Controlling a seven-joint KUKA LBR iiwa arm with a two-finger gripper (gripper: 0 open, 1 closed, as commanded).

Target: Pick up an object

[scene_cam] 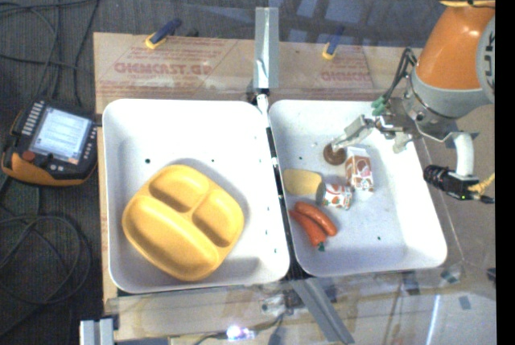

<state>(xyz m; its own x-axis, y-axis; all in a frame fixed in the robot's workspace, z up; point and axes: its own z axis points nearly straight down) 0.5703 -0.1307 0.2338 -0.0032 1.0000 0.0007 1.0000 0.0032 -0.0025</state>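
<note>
Brown disc (333, 153) lies in the right bin (402, 247), just above the small carton (359, 172). The tool (348, 140) hovers over the disc — spread or closed, cannot tell. Best to descend straight, centred on the disc, clear of the carton.

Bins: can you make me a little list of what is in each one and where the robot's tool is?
left bin: yellow tray with three sections
right bin: brown disc, two small cartons, yellow block, carrot
tool: over the right bin, tip just above the brown disc
held by tool: nothing seen between its fingers
beside the bench: tablet on the floor, left
</note>
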